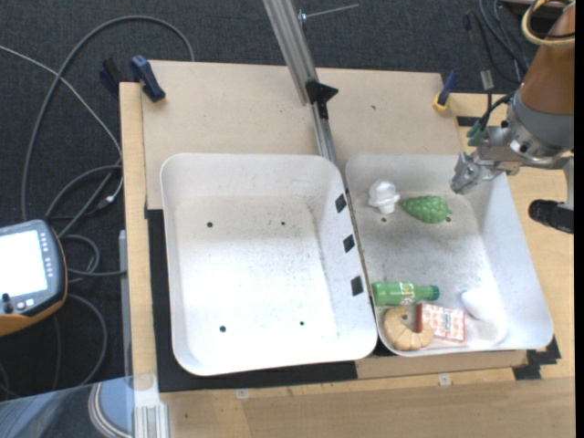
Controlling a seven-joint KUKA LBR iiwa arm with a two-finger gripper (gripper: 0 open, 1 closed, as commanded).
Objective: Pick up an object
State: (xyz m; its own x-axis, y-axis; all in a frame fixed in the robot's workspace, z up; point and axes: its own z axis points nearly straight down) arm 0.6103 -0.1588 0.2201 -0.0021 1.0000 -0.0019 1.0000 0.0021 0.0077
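The tan surface (228, 108) carries two white bins: the left bin (260, 263) and, touching its right side, the right bin (511, 272). Clamps grip the surface's far edge behind the left bin.

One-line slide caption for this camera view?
Pincer hangs over the right bin beside a green toy, with a bottle, donut and packet nearer the front.

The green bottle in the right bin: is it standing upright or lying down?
Lying down. The green bottle rests on its side on the right bin floor, its length running left-right.
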